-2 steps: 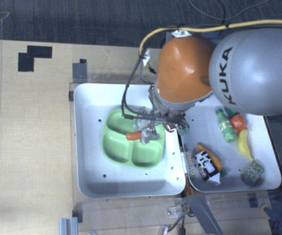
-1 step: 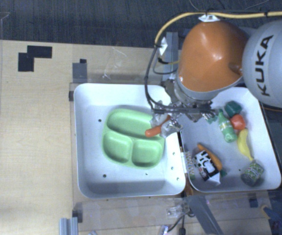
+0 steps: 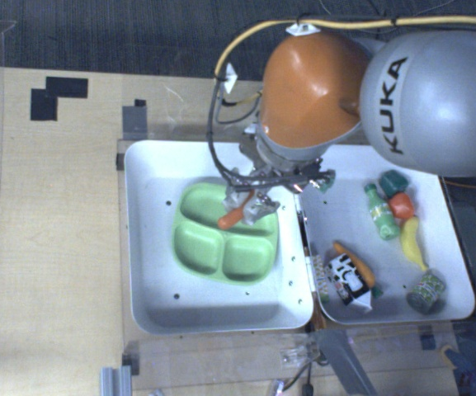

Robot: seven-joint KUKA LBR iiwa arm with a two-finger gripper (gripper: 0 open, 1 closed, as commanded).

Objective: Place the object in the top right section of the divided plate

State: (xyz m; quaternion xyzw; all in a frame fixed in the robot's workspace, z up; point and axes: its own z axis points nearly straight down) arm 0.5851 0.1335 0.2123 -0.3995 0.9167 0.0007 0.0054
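The gripper (image 3: pixel 248 207) hung over the green divided plate (image 3: pixel 221 254) in the left white bin (image 3: pixel 151 246), its metal fingers (image 3: pixel 259 209) pointing down from beneath the orange band of the grey arm (image 3: pixel 435 81). Between the fingertips sat a small orange carrot-shaped object (image 3: pixel 232 218), its slim body slanting out down and to the left of the tool. The fingers were closed narrowly on its upper end, so the object was clamped rather than lying free. Directly below the gripper lay the plate's upper section, toward its right end, near the ridge that separates it from the two lower sections. Whether the orange tip touched the plate surface could not be told.

To the right of the tool, across the wall shared by the two bins, the right white bin (image 3: pixel 460 304) carried several toy items. A green bottle (image 3: pixel 379 214), a red-and-teal piece (image 3: pixel 398 196) and a yellow banana-like piece (image 3: pixel 412 242) were clustered well right of the gripper. Lower right of the tool lay a black-and-white carton (image 3: pixel 349 280) with another orange carrot-like piece (image 3: pixel 355 265) touching its upper edge, and farther right a small dark green can (image 3: pixel 426 290). Black cables (image 3: pixel 217 130) looped from the wrist, just left of the orange band.
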